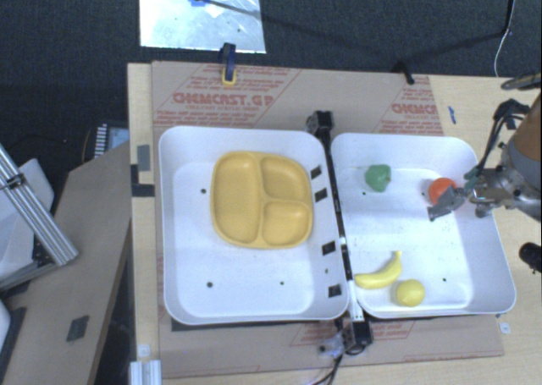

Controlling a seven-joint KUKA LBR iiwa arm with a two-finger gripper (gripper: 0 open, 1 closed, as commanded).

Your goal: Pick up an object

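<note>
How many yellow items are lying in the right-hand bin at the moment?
2: a banana near the front left corner and a lemon just right of it. The arm covers part of the bin's right side, so something could be hidden there.

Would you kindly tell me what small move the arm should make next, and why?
Probably a short drop of the claw onto the orange object in the right bin. The claw sits at that object's lower edge near the bin's right side, while the green object, banana and yellow lemon lie farther off. Nothing shows between the fingers, so no grasp is confirmed.
</note>
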